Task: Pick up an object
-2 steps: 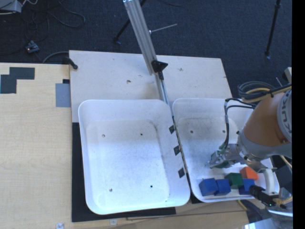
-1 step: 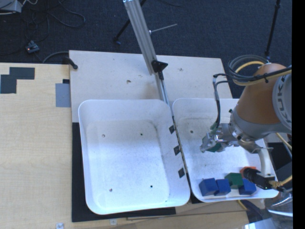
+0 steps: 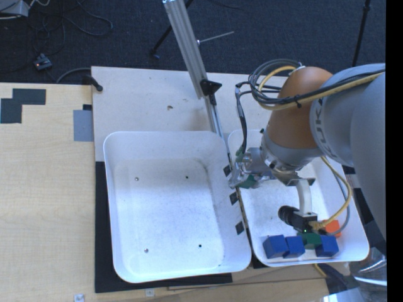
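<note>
Dark carpet (image 3: 126,30) with loose cables (image 3: 82,11) runs along the back, and a slanted aluminium rail (image 3: 189,49) comes down toward the bins. Pale wood bench top (image 3: 44,200) sits at view left, with a white board (image 3: 145,99) behind the bins and a black mat (image 3: 101,231) under them. Left bin (image 3: 113,150) is the larger one in view, with a few small dark specks on its floor. Right bin (image 3: 266,211) touches it side by side. Grey arm (image 3: 352,118) reaches in from view right over the right bin, its orange band (image 3: 302,90) bulging above the wrist and yellow cable looped around it. Gripper (image 3: 241,175) is low at the right bin's left wall, close to the seam between the two bins. A small green thing (image 3: 250,182) shows right at the gripper tip; cannot tell if it is gripped or just lying beside the tool, and cannot tell whether the tool is clenched or released, too small and cluttered. Pickable objects are bunched at the near end of the right bin: first blue block (image 3: 275,246), second blue block (image 3: 295,245) touching it, and third blue block (image 3: 326,245) a little further toward view right. A green piece (image 3: 310,236) sits just behind the second and third blocks, with an orange piece (image 3: 332,227) just beside it, nearer the bin's right wall. All of these sit well apart from the gripper tip.
</note>
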Controlling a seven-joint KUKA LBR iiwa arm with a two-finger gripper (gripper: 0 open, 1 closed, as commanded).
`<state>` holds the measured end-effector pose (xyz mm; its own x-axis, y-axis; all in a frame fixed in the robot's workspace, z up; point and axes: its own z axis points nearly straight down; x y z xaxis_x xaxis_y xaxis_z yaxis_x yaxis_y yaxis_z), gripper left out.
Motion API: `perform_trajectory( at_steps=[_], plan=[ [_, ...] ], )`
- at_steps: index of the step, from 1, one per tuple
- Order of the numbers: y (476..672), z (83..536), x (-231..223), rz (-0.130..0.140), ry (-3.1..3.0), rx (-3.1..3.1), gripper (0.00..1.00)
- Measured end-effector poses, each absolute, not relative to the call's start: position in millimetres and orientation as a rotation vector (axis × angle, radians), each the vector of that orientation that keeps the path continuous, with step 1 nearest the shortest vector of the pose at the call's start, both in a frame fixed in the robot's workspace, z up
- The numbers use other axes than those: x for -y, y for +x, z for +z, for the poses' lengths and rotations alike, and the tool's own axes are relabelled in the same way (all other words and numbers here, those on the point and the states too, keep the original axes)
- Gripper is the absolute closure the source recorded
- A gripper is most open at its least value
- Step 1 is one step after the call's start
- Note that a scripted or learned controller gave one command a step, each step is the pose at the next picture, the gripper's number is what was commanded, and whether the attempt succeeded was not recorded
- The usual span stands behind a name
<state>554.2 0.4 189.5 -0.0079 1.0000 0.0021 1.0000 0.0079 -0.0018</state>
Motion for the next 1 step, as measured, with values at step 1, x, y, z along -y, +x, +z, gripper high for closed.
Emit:
perform_trajectory(
  at_steps=[1],
  plan=[
    [551.8,198.4,3.6,0.010,-2.207,2.226,1.00]
  ],
)
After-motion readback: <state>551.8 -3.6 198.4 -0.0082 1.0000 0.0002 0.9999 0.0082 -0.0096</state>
